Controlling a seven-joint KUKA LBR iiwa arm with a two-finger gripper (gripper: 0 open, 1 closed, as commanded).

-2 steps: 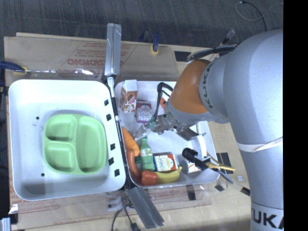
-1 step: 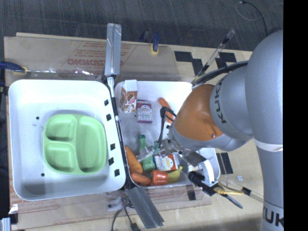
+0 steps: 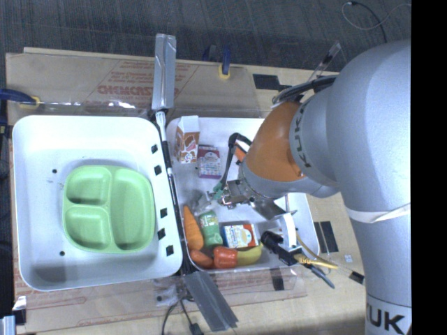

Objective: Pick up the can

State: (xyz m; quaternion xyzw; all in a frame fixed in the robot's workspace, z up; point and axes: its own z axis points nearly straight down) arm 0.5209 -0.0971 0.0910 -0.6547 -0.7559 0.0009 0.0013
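**Arm low over the right bin**

The grey arm with its orange band reaches into the right white bin (image 3: 183, 187). Its tool (image 3: 225, 195) sits low among the items; whether it grips anything I cannot tell. The small cylindrical can with a pinkish label (image 3: 209, 162) lies just beyond the tool, beside a brown-and-white carton (image 3: 187, 139).

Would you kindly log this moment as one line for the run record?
arm: over right bin | gripper: low among items, jaws unclear | can: lying in bin, not held | green tray: in left bin
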